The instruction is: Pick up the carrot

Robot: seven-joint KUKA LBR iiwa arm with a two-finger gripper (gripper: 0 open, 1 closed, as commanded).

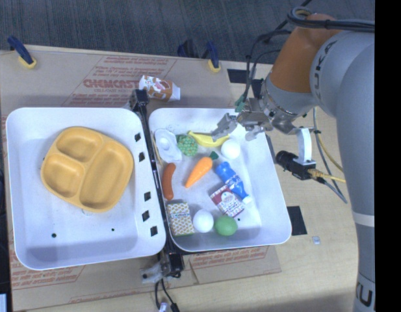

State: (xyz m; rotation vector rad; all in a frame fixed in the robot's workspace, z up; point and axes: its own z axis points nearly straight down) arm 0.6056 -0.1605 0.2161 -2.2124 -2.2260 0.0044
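Starting at the near edge of the right bin (278,223), a green ball (225,225), a white ball (203,221) and a small patterned box (180,218) sit in a row, with a red-and-white carton (229,202) and a blue bottle (229,176) just behind them. The carrot (199,171) lies in the middle of this bin, tilted, its thick orange end toward the near left and its green top toward the far right, with a sausage (168,181) just beside it on the left and the blue bottle close on the right. It looks like a toy, so I judge it light, stiff and somewhat slick; its taper suggests a grip across the thicker orange middle, where a little bare floor shows on either side, rather than at the narrow leafy tip, which may slip out. Farther back lie a white egg (231,149), a banana (208,139), a green lump (188,144) and a clear cup (164,140) that is hard to make out against the white wall. The gripper (238,126) hangs above the far part of the bin, over the banana and egg and apart from the carrot; its fingers look spread and nothing sits between them. The left bin (18,200) holds a yellow divided plate (87,168). The arm's upper body is cut off at the frame's right.
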